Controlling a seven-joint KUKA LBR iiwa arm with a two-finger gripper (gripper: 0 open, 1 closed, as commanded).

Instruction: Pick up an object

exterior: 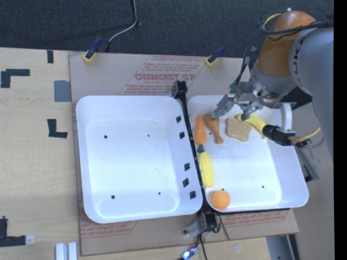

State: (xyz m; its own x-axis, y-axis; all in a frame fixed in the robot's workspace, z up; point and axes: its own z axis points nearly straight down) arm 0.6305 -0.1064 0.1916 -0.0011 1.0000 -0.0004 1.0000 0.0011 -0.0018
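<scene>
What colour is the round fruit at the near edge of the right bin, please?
Orange; the round fruit shows plainly in the camera view, just below the corn cob.

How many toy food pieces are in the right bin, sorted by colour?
Orange: 3, the carrot, the small stick-shaped piece and the round fruit
Yellow: 2, the corn cob and the banana
Tan: 1, the bread slice
Total: 6

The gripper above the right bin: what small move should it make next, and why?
Probably a short descent. The gripper hangs open over the far end of the right bin, holding nothing. The toast slice lies just below and nearer the camera, beside the banana, so shifting over the slice and lowering seems the likeliest pick.
</scene>
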